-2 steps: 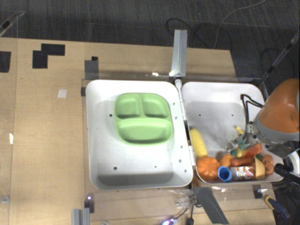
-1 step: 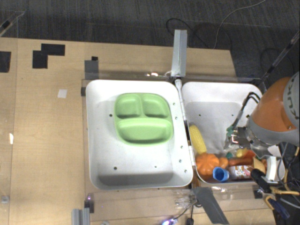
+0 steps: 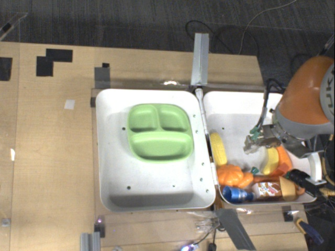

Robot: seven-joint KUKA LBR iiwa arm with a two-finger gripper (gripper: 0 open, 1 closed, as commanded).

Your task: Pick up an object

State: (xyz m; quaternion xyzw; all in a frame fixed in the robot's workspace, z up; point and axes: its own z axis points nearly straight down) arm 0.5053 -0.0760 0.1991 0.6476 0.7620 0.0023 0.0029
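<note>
Wooden tabletop (image 3: 47,140), two white bins | gripper (image 3: 255,140) above right bin (image 3: 230,109), near corn (image 3: 218,146) | fingers' state unclear | descend squarely over one exposed toy, clear of neighbours.

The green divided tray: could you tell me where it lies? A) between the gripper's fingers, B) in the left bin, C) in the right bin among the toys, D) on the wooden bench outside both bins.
B: the green divided tray lies flat inside the left bin, while the corn cob and other items are in the right bin.
</note>
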